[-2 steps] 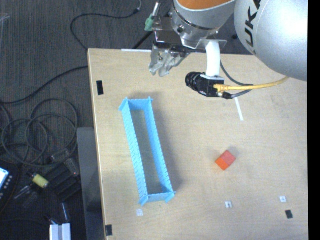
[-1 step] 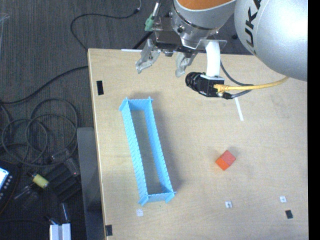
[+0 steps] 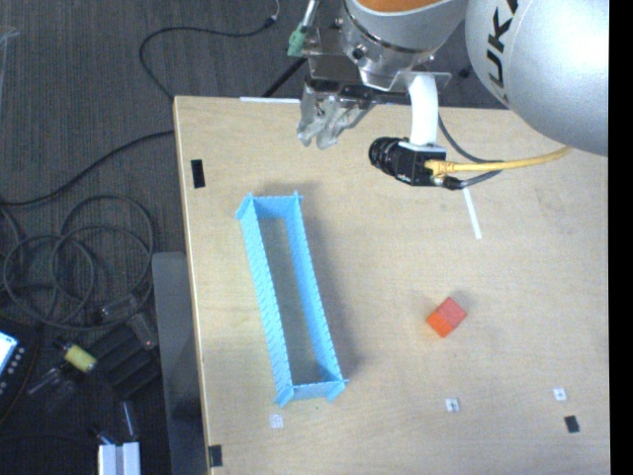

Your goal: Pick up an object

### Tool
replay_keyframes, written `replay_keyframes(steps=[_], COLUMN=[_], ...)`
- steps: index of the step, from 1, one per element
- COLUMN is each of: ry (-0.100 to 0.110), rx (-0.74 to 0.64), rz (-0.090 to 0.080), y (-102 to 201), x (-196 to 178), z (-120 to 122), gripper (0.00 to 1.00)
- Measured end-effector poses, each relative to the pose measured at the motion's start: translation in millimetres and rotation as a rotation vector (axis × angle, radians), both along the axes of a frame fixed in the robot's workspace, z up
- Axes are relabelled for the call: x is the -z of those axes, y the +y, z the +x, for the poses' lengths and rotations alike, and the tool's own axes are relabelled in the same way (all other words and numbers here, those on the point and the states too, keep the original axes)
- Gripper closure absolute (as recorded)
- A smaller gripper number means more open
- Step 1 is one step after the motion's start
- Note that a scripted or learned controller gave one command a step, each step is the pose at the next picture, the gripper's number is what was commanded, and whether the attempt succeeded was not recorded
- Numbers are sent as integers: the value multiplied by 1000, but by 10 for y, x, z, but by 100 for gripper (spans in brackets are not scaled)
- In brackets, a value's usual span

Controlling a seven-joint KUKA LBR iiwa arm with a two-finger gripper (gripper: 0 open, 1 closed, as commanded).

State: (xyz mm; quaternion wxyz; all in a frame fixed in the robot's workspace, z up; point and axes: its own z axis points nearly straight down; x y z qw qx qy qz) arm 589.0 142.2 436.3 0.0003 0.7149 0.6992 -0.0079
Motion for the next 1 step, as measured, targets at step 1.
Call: replay_keyframes(steps=[1], ry=[-5], rx=[53], rz=[5], y=[-291], x=[491], z=[-262], gripper=[100])
